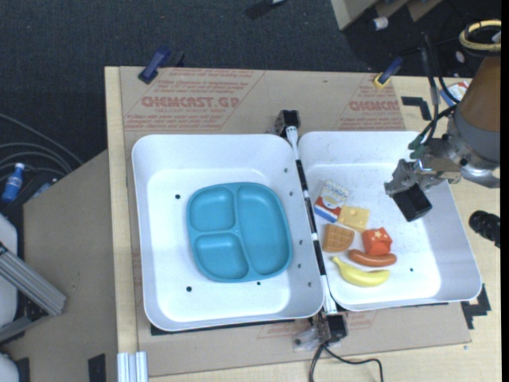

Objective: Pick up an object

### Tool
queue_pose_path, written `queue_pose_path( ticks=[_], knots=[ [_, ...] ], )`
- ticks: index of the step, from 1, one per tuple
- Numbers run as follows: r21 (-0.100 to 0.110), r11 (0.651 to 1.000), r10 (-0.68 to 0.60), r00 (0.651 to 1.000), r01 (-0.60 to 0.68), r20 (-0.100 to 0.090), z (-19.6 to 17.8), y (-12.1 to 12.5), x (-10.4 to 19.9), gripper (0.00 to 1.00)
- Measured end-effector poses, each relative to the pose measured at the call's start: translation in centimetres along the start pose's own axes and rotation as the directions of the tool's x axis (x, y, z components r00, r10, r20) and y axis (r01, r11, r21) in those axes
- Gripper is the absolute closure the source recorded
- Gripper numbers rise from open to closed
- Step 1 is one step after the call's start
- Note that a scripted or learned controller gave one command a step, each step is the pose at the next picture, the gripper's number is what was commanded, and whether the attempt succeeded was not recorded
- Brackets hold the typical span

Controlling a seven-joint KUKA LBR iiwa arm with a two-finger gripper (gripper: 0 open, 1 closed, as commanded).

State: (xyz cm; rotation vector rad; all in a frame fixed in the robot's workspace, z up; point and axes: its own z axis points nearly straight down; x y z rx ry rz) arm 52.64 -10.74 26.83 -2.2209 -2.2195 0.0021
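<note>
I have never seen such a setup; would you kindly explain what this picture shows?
One camera, fixed above the bench, looks down at a slant. The grey robot arm with an orange band reaches in from the right; its two-finger gripper hangs over the right shallow white bin, which holds toy food: a yellow banana, a red sausage, a brown waffle, a yellow cheese square. The left white bin holds a blue divided plate. Whether the gripper holds anything, I cannot tell.

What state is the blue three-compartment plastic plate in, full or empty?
Empty: the blue three-compartment plastic plate shows bare blue in every section.
</note>
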Motion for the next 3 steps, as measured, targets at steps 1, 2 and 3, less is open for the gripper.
queue_pose_path(
  ticks=[1,2,3],
  knots=[
    [-0.004,1.0,0.0,1.0,0.0,0.002,2.1,4.0,-4.2,1.0],
    [-0.004,1.0,-0.002,1.0,0.002,0.0,2.7,7.5,2.3,1.0],
    [-0.001,1.0,0.0,1.0,0.0,0.001,6.0,0.1,2.5,1.0]
  ],
)
